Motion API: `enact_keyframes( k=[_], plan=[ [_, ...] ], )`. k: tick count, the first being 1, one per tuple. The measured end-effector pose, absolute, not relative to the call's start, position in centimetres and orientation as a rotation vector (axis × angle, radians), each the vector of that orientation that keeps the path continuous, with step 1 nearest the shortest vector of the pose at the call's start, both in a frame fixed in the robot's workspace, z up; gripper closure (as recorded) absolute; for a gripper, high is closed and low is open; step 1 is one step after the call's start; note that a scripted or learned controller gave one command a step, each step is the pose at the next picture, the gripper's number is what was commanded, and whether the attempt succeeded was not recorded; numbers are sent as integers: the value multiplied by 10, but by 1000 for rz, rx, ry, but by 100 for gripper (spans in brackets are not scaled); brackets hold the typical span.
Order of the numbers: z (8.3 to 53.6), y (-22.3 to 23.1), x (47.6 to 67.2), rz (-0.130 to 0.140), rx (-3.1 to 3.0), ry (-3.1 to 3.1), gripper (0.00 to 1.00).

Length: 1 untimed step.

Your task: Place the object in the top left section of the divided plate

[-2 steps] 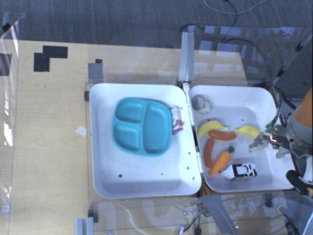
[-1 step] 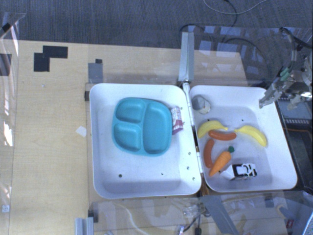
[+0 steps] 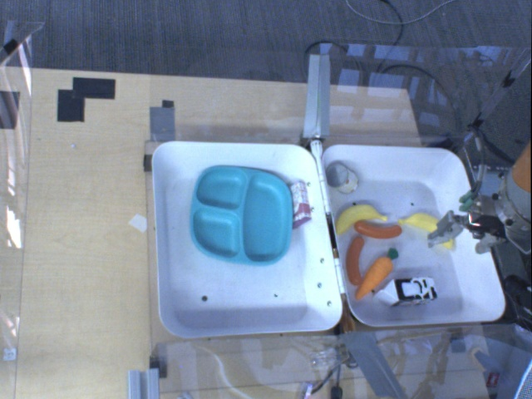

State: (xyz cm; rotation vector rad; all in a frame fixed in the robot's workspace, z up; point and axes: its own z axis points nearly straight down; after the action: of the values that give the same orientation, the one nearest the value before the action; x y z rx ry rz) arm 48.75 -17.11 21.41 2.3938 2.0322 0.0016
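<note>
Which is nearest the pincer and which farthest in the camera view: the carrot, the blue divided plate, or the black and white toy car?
1. black and white toy car, right bin, just left of the pincer.
2. carrot, further left, same bin.
3. blue divided plate, left bin.

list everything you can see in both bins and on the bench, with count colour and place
divided plate: 1, blue, middle of left bin
packet: 1, white and purple, left bin, at plate's right edge
left bin: 1, white
right bin: 1, white
round object: 1, grey, right bin, top left corner
bananas: 2, yellow, right bin, middle
sausages: 2, red-orange, right bin
carrot: 1, orange, green top, right bin
toy car: 1, black and white, right bin, front
black tape: bench, far left
gripper: 1, grey, over right bin's right side
</note>
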Motion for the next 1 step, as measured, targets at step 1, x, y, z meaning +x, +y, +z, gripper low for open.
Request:
enact_keyframes(
  k=[1],
  plan=[
    [134, -174, 488, 3, 2205, 2234, 0]
  ],
)
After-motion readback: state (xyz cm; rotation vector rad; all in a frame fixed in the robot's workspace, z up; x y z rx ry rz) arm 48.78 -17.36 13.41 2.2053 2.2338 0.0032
